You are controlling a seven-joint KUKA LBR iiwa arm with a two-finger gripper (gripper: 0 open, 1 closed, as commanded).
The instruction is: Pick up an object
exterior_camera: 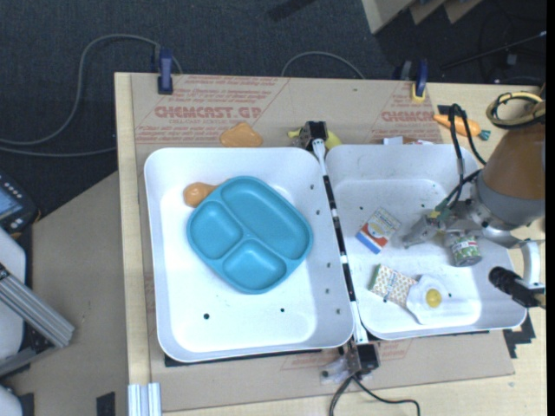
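The right bin [395, 167] holds several small objects. A red, white and blue packet [377, 230] lies near its middle. A patterned sachet [392, 283] and a white piece with a yellow centre [431, 299] sit near the front wall. A small green-labelled jar [466, 251] stands to the right. The arm, with its orange band [519, 167], reaches in from the right. My gripper [425, 230] hangs low between the packet and the jar, just left of the jar. I see nothing held in it.
The left bin [169, 232] carries a blue divided plate [249, 232] with an orange object [198, 194] at its far left edge. Another orange piece [240, 134] lies on the bench behind the bins. Cables and a yellow coil [513, 108] are at the back right.
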